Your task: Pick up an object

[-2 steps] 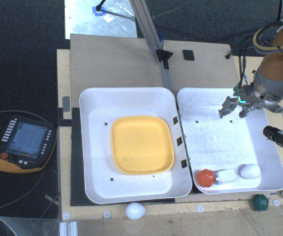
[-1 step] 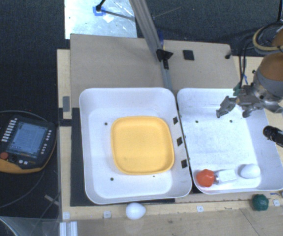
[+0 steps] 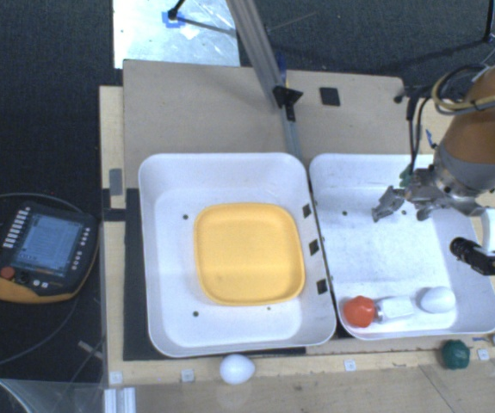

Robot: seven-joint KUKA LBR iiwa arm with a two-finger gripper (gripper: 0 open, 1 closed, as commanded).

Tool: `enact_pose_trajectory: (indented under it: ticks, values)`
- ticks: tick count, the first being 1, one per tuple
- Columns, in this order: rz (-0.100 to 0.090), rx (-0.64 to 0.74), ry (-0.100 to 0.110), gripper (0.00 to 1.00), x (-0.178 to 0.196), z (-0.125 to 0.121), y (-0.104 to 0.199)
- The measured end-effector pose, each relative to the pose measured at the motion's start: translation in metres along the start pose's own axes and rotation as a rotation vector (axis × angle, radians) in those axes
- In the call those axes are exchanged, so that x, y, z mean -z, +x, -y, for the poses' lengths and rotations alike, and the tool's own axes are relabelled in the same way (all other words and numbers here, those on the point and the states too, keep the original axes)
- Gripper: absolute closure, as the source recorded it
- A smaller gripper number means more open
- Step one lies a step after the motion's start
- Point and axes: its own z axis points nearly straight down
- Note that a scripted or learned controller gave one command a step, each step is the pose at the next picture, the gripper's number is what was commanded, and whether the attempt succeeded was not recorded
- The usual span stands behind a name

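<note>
Camera view puts three small candidates along the near wall of the right bin (image 3: 333, 179): a red-orange ball (image 3: 359, 311), a white oblong piece (image 3: 396, 307) touching it, and a white egg-shaped object (image 3: 437, 299) just beside that. All look light, hard and smooth (my guess is hollow plastic), so the rounded ones may squirt out of a pinch; closing across the widest middle seems safest. The oblong piece offers flatter sides. The gripper (image 3: 405, 205) hangs over the far half of the same bin, well apart from all three, its fingers spread and holding nothing. A yellow square plate (image 3: 250, 253) lies in the left bin (image 3: 157, 231); another white egg (image 3: 237, 369) sits on the bench outside.
</note>
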Motion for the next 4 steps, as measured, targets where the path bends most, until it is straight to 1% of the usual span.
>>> enact_pose_trajectory:
  ticks: [1, 2, 3, 4]
  values:
    - [-0.001, 0.001, 0.001, 0.0, -0.059, -0.004, 0.006]
    - [0.0, 0.001, -0.003, 0.0, -0.068, -0.004, 0.006]
    - [0.0, 0.0, -0.005, 1.0, -0.057, -0.005, 0.006]
    - [0.001, 0.001, -0.009, 1.0, 0.006, -0.003, 0.006]
